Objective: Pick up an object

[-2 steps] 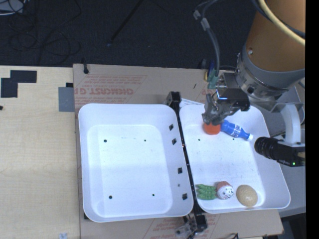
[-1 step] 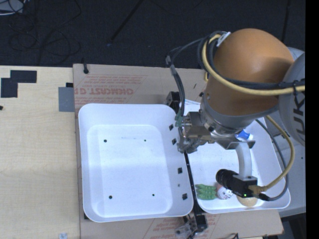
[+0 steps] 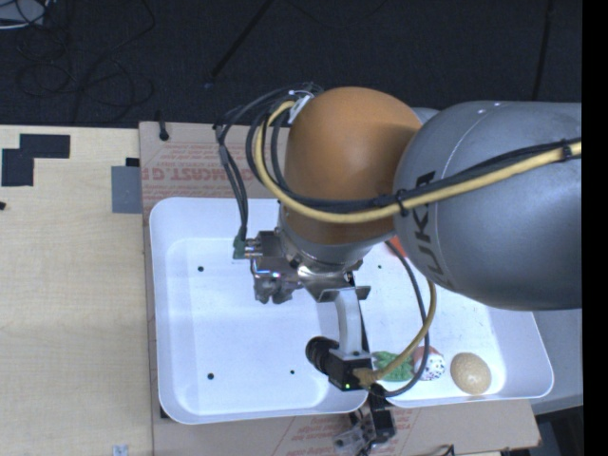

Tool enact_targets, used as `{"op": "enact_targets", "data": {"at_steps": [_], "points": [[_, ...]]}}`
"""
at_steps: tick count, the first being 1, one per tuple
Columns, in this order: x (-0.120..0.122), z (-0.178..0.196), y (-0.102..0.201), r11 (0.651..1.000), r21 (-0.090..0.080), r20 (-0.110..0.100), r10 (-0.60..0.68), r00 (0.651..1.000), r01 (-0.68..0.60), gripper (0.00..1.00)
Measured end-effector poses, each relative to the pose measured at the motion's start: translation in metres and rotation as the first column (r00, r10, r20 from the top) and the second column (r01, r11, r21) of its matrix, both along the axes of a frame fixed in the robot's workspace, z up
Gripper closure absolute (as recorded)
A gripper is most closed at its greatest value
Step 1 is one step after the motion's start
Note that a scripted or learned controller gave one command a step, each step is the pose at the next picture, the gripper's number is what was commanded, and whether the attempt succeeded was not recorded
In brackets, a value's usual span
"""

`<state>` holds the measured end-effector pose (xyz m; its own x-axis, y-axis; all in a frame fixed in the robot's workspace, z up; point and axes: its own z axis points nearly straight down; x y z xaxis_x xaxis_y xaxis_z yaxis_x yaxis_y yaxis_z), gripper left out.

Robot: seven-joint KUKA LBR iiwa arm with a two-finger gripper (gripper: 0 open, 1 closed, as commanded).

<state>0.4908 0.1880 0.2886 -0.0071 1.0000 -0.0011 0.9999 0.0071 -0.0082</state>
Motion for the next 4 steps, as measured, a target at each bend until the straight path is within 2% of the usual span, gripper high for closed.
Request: {"op": "enact_targets", "data": {"at_steps": [1, 2, 3, 4], "points": [[0.044, -0.01, -0.029, 1.0, 0.0, 0.005, -0.008, 1.0, 0.008, 1.0], [0.051, -0.093, 0.06, 1.0, 0.0, 0.0, 0.0, 1.0, 0.0, 1.0], [0.052, -0.089, 0.055, 1.0, -0.001, 0.003, -0.008, 1.0, 0.008, 0.0], [0.123, -0.04, 0.051, 1.0, 0.001, 0.012, -0.008, 1.0, 0.008, 0.0]]}}
